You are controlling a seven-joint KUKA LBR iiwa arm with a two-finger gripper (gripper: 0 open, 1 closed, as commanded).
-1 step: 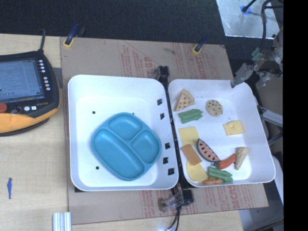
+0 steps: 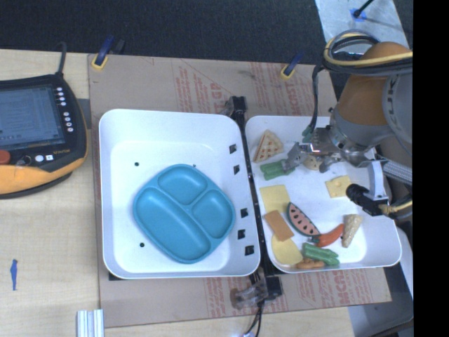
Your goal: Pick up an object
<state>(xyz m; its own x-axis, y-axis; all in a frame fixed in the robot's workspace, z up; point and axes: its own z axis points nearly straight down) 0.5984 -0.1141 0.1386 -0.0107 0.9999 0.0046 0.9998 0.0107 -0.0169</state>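
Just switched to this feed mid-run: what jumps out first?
The big blue divided plastic plate lying alone in the left white bin catches the eye first. Next, the right white bin is scattered with toy food, including a watermelon slice. The grey arm's gripper hangs over that bin beside a green block.

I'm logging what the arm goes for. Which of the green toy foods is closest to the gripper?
The green piece beside the waffle wedge, right at the gripper. The other green item lies at the bin's near edge, far from it.
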